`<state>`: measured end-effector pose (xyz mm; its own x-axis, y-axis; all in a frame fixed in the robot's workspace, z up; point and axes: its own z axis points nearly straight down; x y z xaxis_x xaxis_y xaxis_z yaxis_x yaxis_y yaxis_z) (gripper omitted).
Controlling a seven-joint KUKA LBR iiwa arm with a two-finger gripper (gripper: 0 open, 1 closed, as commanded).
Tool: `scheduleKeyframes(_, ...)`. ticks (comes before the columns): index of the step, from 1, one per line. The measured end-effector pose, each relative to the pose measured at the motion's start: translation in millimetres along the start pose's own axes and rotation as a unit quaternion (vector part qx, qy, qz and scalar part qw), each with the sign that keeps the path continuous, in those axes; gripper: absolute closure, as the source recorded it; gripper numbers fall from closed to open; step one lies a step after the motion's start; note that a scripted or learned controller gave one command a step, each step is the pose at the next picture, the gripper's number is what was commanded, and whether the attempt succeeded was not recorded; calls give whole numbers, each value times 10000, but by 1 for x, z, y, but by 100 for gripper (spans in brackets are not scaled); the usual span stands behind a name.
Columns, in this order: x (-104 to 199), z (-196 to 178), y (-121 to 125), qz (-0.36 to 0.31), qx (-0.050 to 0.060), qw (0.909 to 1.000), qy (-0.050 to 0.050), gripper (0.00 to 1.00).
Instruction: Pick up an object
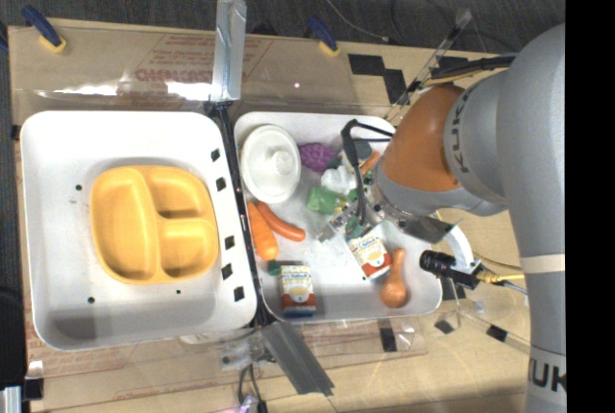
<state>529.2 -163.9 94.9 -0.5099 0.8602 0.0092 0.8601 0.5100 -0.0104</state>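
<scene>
My gripper [348, 217] hangs low in the middle of the right bin [423, 303], under the grey wrist and its orange band. It is right beside a green object [323, 200] and a crumpled white object [337, 179], and just above a small red-and-white carton [368, 254]. Around it lie a white bowl [270, 161], a purple object [315, 155], an orange carrot [275, 223], a small labelled jar [297, 290] and an orange gourd-shaped object [394, 285]. The wrist hides what lies directly under the gripper.
The left bin [48, 152] holds a yellow divided plate [154, 221]. A black-marked divider [233, 209] separates the two bins. The arm's bulk covers the right bin's right side, and cables run along the bench at the right.
</scene>
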Motion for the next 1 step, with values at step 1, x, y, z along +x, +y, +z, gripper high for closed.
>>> scheduleKeyframes(1,-38,-207,46,875,-94,9961,-76,100)
